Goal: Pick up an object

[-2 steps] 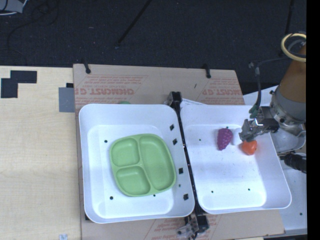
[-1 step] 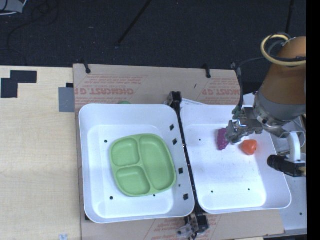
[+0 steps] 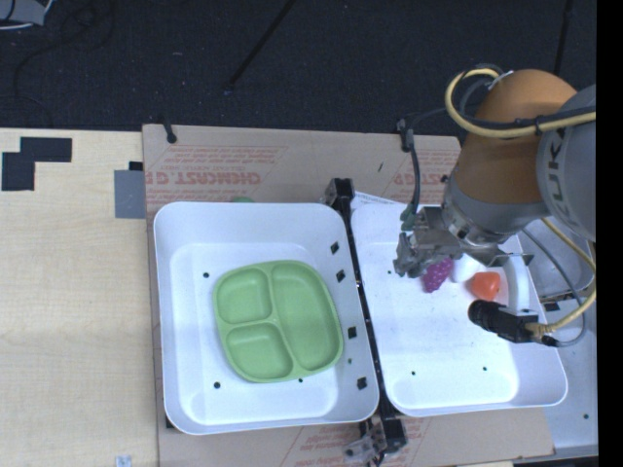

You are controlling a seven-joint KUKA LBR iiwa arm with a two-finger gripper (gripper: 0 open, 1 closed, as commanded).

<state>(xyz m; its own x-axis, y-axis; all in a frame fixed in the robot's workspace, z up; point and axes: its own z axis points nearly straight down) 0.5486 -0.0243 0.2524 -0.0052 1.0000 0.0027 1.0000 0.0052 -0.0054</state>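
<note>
Pincer [image 3: 414, 258] down in the right bin [image 3: 458, 377], toward its upper left corner. Can't tell if spread or pressed together, too dark and blurry there. Just beside it on the right, maybe touching, a purple toy [image 3: 437, 274], sort of like a grape bunch. A bit further right, an orange-red toy [image 3: 485, 284] on the bin floor. Over in the left bin [image 3: 185, 251], a green three-compartment plate [image 3: 277, 319], well apart from the toys. Both bins side by side on the tabletop [image 3: 68, 309].
</note>
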